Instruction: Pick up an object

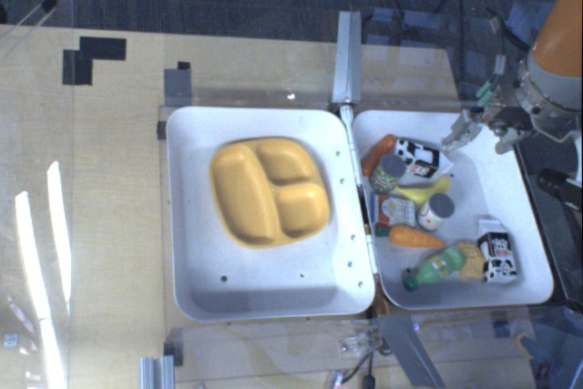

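Left bin [187, 223]: yellow tray [270, 190], centre. Right bin [533, 241]: carrot [415, 238] at centre, green bottle [435, 267] at 6, milk carton [496, 254] at 4, banana [423, 190] and cans toward 10. Gripper [485, 125] above 1 o'clock corner, fingers [458, 132] apart, holding nothing.

A carrot [416, 239], green bottle [435, 267], banana [426, 190] and small cartons lie jumbled in the right bin [532, 223].
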`<state>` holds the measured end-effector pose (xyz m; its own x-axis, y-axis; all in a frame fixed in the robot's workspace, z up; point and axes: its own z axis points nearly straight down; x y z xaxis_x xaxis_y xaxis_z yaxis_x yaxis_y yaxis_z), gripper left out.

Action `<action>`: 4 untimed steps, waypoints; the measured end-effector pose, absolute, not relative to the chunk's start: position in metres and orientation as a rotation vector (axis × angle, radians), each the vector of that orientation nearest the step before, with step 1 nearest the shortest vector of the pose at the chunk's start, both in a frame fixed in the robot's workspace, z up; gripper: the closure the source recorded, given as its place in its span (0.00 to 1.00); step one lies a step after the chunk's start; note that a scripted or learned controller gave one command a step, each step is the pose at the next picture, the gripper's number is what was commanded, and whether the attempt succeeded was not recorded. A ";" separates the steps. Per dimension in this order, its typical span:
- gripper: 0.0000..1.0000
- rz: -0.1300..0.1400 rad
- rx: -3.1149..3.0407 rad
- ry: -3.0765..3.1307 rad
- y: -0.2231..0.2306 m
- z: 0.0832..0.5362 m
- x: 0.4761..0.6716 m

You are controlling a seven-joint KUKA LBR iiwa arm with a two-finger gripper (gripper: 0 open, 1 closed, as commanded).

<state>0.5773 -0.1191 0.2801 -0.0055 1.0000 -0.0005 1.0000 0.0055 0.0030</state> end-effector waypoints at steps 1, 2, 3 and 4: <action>0.00 0.002 2.057 2.373 -0.150 0.158 0.541; 0.00 0.014 1.951 2.444 -0.123 0.093 0.550; 1.00 0.026 1.943 2.437 -0.123 0.107 0.555; 1.00 0.007 2.040 2.380 -0.064 0.252 0.523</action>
<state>0.5228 -0.0637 0.2524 -0.1530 0.9882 -0.0026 0.9882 0.1530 0.0079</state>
